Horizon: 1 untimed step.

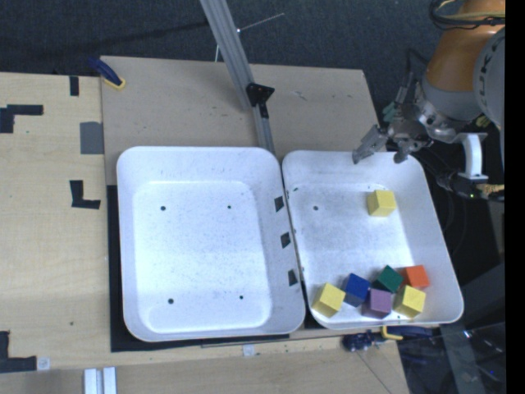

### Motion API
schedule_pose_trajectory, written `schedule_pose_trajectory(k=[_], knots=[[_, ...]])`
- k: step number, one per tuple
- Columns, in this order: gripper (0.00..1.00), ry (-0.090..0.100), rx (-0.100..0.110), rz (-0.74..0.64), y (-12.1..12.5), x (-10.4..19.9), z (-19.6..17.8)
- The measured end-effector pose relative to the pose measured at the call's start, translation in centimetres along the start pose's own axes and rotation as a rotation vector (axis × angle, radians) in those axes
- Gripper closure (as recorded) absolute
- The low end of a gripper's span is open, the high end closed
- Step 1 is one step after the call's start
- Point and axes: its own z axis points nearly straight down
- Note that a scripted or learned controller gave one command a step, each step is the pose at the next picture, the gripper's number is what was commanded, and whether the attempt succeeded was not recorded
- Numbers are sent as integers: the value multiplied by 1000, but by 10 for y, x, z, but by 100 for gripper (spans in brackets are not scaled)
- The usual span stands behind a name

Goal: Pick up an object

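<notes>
Camera view | end effector (379,148) open, holding nothing, over right bin (328,171) far rim | yellow cube (381,203) below

One fixed camera, mounted above the bench (205,97), looks down at a slant. It stands far enough off to take in both bins, left bin (131,220) and right bin (344,245), along with bench surface and dark floor beyond. The arm (459,64) enters at right.
</notes>
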Motion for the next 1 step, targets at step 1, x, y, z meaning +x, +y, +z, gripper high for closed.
schedule_pose_trajectory(k=[1], knots=[[0,-1,0,0,0,0,0]])
